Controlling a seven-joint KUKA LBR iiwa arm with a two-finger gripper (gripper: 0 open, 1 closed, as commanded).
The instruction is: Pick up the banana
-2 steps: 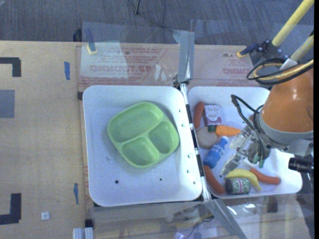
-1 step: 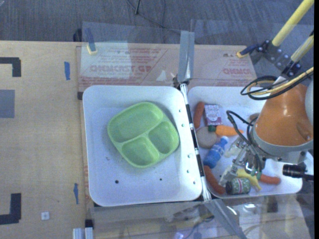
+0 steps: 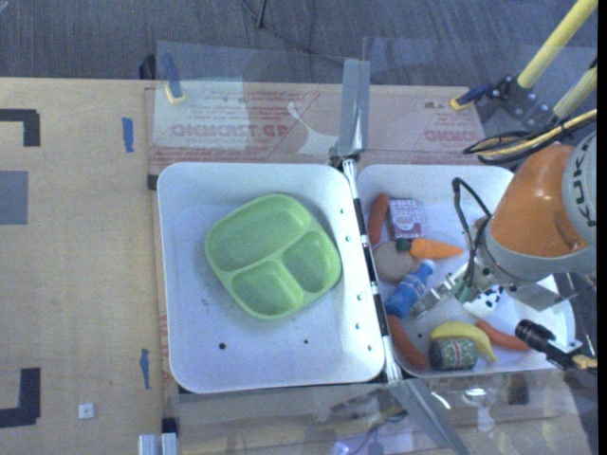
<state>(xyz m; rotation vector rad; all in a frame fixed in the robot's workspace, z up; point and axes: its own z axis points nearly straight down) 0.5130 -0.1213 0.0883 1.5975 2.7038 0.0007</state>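
Two white bins sit side by side on the wooden bench. The left bin (image 3: 190, 349) holds a green divided plate (image 3: 273, 255) near its centre. In the right bin (image 3: 561, 322), the banana (image 3: 465, 334) lies toward six o'clock, touching a dark can (image 3: 452, 353). At ten o'clock from it lies a blue bottle (image 3: 410, 290), with a carrot (image 3: 435, 248) beyond. The gripper (image 3: 455, 290) hangs at twelve o'clock from the banana, under the arm's orange band (image 3: 541, 211).

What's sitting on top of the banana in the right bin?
A small dark can lies over the near edge of the banana, hiding its lower middle. The banana's yellow upper curve and right end show. An orange carrot lies beside its right end; contact is unclear.
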